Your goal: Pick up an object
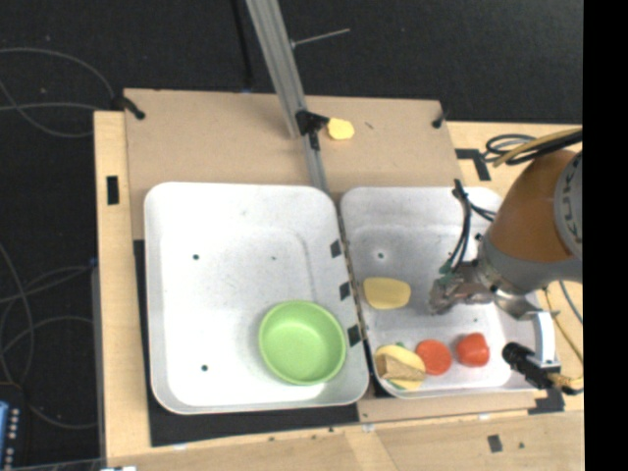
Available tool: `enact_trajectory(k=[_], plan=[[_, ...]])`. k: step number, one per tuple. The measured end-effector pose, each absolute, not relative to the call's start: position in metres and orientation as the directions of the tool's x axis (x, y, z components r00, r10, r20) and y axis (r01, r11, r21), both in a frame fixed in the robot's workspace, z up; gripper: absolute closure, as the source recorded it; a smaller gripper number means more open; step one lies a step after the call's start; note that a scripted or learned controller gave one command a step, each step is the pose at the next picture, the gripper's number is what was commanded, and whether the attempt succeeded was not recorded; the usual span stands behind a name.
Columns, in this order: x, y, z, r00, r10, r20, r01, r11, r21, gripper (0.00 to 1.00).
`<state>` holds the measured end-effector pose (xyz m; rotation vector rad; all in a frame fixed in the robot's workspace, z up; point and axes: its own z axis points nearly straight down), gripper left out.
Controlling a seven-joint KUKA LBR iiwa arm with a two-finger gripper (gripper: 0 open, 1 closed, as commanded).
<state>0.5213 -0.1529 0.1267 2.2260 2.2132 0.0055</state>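
Right bin [412, 214]: yellow block [387, 292] near its middle, long axis across the bin; red tomato [433, 356], red pepper [472, 349] and a yellow-white piece [402, 366] along its near wall. Gripper [449, 294] low in this bin, just right of the yellow block, level with it; jaw state cannot be told. Left bin [196, 224]: green bowl [302, 341].

Small yellow piece [340, 130], perhaps foam, on the brown board [216, 140] beside a metal pole [280, 57].
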Motion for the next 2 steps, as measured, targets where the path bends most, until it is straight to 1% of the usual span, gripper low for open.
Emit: enact_trajectory(k=[1,2], plan=[[0.522,-0.161,0.189,-0.001,1.0,-0.002,1.0,0.001,0.008,1.0],[0.53,-0.171,0.241,-0.003,1.0,-0.003,1.0,0.003,0.007,1.0]])
